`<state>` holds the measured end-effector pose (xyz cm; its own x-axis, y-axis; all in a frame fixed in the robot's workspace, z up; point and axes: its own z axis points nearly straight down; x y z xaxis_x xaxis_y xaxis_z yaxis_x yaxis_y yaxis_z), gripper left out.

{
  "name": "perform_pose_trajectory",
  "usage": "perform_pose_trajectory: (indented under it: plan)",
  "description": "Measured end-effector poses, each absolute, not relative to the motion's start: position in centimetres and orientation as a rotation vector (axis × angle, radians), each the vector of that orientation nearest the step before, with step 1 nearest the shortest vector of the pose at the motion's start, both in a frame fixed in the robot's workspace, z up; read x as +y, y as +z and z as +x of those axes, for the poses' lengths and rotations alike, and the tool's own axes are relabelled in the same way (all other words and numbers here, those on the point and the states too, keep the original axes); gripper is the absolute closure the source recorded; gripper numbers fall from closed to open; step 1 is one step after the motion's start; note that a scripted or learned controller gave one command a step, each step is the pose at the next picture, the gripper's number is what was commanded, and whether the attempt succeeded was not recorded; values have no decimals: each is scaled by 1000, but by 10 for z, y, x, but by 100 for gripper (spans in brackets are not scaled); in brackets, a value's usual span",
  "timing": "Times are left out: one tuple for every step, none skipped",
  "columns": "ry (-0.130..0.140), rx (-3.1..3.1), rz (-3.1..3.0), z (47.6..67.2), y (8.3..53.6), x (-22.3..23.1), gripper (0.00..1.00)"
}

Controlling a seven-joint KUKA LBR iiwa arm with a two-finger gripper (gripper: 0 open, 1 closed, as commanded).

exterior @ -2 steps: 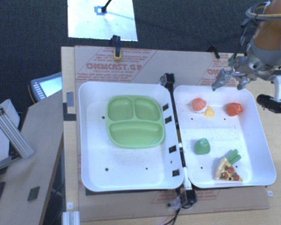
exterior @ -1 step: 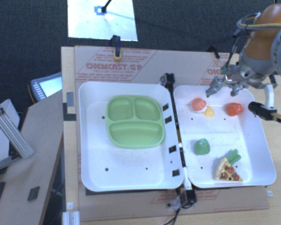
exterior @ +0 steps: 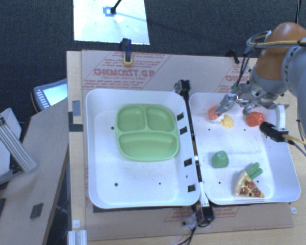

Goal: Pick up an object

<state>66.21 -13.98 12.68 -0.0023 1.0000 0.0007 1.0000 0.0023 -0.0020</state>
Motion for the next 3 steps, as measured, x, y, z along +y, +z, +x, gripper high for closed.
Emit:
perform_pose_trajectory:
  plan:
    - [0,-2228,-2216,663,83,-139,0]
    - [-5,-2232,-2218,664,97,-139,100]
    - [-7,-2228,-2224,662,162,-142,100]
